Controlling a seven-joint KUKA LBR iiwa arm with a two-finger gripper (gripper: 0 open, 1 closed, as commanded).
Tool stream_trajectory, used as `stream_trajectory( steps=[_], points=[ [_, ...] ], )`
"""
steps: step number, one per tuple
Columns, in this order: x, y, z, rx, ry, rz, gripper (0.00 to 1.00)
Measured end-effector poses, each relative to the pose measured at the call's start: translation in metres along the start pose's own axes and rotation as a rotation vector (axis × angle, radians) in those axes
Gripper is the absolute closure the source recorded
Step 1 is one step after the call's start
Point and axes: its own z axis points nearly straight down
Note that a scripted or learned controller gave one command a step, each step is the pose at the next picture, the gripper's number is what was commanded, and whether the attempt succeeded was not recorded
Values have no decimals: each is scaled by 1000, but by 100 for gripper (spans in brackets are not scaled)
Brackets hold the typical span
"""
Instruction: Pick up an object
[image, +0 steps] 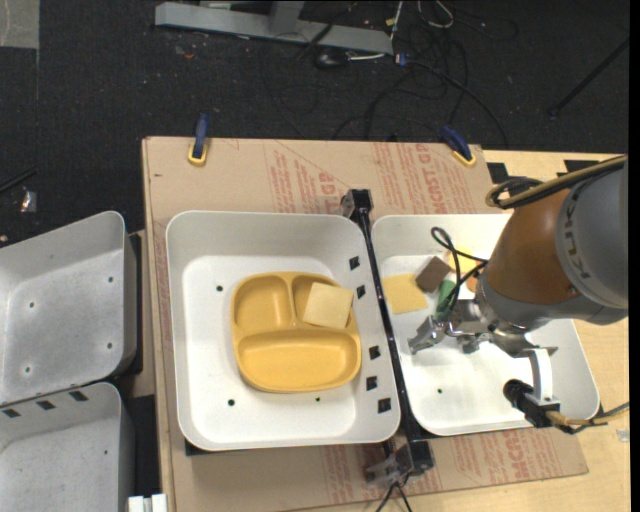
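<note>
- A yellow divided plate (295, 335) is being borne by the left bin (195, 300), lying near the bin's middle with its large compartment toward the near edge
- A pale square block (327, 305) is being carried in the plate's upper right compartment, slightly tilted and resting against the rim there
- The two bins are being parted by a black divider (380, 320) that is running from the far edge to the near edge at a slant
- A flat yellow square piece (403, 294) is being seen on the floor of the right bin (480, 410), just past the divider and toward the bin's far left part
- A small brown block (433, 272) is lying just beside that yellow piece, at its upper right, and is being partly crossed by a dark cable
- The gripper (432, 335) is being held low over the right bin, just nearer than the yellow piece and the brown block; neither is being seen between its fingers, and whether it is spread or closed cannot be told
- The arm's orange band (535, 255) and grey body are being seen above the right bin's right half, covering much of it
- The bench of brown board (300, 170) is being clamped at its far edge by two clips
</note>
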Motion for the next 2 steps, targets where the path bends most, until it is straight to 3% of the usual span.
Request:
stream_trajectory(
  steps=[1, 2],
  points=[
    [0, 1, -13, -5, -1, 1, 100],
    [-6, 2, -74, -10, -3, -2, 100]
  ],
)
